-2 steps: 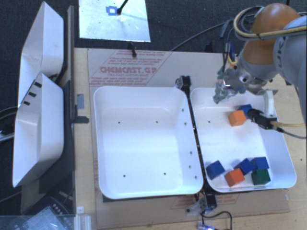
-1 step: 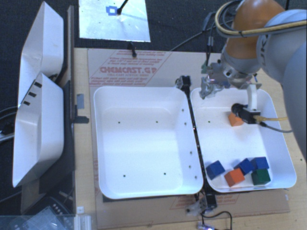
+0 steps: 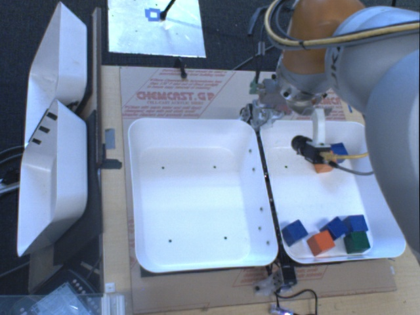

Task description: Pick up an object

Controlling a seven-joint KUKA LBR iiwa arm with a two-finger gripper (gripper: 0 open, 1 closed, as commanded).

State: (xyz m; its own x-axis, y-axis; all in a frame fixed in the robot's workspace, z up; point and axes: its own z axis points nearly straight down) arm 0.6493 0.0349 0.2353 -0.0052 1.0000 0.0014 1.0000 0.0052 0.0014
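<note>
The hand [image 3: 262, 112] hangs over the far rim, just where the left bin [image 3: 197, 195] and the right bin [image 3: 315, 199] meet; whether it is spread or pressed together I cannot tell, and nothing is seen pinched in it. The things to pick all lie in the right bin; near its front edge sit a blue cube [image 3: 294, 231], an orange cube [image 3: 321, 242], a second blue cube [image 3: 336, 227], a third blue cube [image 3: 356, 223] and a green cube [image 3: 357, 242], the last four packed close; a blue block [image 3: 339, 149] and an orange block [image 3: 323, 168] lie toward the back. I judge the risk so: going straight down from here, the hand would meet the bin walls; in the tight group it may push neighbours aside and close on nothing.
</note>
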